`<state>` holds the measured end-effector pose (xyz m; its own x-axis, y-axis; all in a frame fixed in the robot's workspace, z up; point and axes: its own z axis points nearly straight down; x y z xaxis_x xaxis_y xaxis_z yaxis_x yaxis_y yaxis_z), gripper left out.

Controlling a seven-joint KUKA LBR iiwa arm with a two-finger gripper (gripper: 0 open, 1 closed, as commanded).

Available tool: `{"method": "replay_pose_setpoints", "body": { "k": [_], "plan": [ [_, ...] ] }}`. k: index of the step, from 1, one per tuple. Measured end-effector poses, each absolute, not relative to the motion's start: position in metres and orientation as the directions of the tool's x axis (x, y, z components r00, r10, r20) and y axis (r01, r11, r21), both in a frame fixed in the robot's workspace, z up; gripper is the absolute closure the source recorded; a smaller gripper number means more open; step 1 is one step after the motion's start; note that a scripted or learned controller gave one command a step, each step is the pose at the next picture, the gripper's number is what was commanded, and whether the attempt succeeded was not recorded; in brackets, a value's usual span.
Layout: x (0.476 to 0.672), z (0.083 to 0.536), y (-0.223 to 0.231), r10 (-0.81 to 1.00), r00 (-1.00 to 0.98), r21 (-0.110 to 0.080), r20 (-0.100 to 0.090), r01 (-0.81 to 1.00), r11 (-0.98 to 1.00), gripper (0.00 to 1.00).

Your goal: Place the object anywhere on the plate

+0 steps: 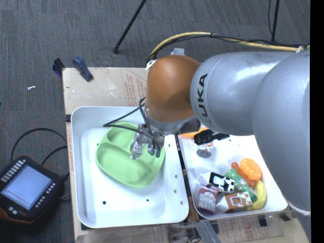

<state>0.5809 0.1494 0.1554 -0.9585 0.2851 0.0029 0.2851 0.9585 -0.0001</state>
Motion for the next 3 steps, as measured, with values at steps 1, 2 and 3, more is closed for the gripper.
{"method": "replay_pose_setpoints", "body": {
  "k": [1,2,3],
  "plan": [
    [0.554,0.141,0.18,0.219,-0.976,0.0,0.003,0.219,0.976,1.0],
    [0.554,0.141,0.18,0.221,-0.975,0.0,0.003,0.221,0.975,0.0],
    [0.594,0.188,0.109,0.088,-0.996,0.002,-0.002,0.088,0.996,0.0]
  ]
}}
